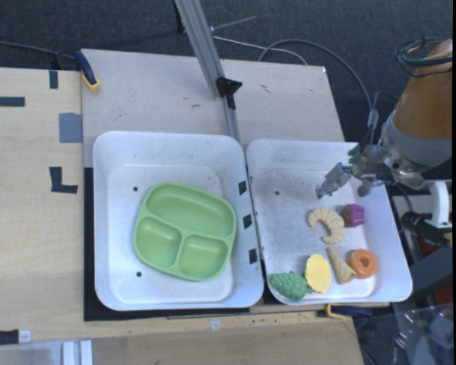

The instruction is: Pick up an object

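The gripper point(333, 182) hovers in the right bin point(289, 204) above the croissant point(327, 223). Its fingers look slightly apart, holding nothing.

The grey arm came in from three o'clock, its orange band high at the two o'clock corner and the grey wrist just under it. From the wrist the pincer point(336, 181) stretched toward nine o'clock and tilted slightly down toward seven. Its two fingers stood a little apart, with nothing between them.
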